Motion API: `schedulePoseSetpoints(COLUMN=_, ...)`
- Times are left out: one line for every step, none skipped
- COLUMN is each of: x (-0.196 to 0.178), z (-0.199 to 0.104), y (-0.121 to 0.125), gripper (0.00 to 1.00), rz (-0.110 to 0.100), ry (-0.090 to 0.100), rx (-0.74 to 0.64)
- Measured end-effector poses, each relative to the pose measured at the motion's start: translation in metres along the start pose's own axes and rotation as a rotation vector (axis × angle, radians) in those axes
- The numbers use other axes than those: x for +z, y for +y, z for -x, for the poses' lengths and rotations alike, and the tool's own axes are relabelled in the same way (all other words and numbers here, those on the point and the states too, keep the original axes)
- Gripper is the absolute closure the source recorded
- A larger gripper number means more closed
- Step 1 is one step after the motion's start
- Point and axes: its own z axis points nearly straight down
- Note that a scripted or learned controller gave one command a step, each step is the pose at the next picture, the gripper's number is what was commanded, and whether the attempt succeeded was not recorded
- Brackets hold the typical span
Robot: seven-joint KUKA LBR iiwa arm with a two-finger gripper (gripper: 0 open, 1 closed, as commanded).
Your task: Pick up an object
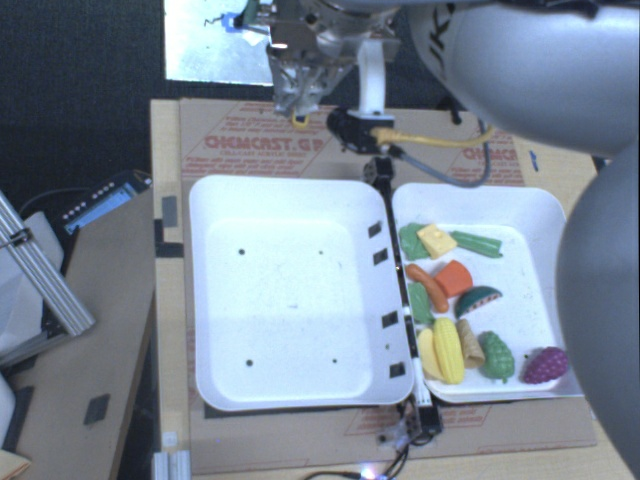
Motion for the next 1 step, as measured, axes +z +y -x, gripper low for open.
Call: schedulePoseSetpoints(x=-0.0319, z=0.0002, y=-0.0289, gripper=1.00, rz=0.000, ry=0.000, rx=0.000)
